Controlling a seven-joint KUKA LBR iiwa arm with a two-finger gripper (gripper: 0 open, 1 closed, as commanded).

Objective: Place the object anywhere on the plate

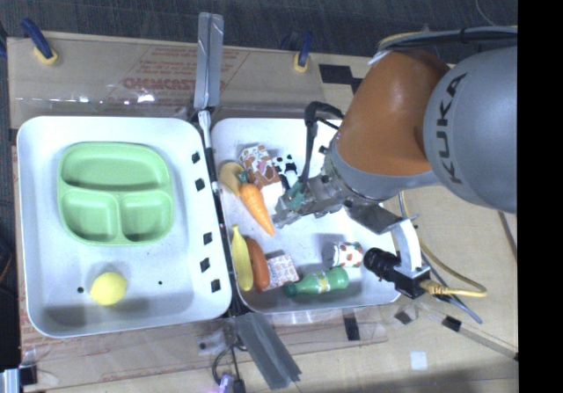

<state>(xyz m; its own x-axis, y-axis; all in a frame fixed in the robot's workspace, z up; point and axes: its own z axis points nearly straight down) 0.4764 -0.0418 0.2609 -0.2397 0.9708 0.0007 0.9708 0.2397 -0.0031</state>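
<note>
A green plate (pixel 114 189) with three compartments lies in the left bin (pixel 53 294). A yellow lemon (pixel 107 287) rests on the bin floor in front of the plate. My gripper (pixel 295 202) hangs over the middle of the right bin (pixel 290 136), just right of an orange carrot (pixel 257 207). I see nothing clearly held in it. The arm's big orange and grey wrist covers the right bin's right side.
The right bin holds a patterned carton (pixel 257 161), a black and white toy (pixel 283 166), a yellow banana (pixel 239 252), a sausage (pixel 258 264), a small box (pixel 281 268), a green bottle (pixel 318 283) and a small can (pixel 347 254). A metal divider (pixel 208 57) runs between the bins.
</note>
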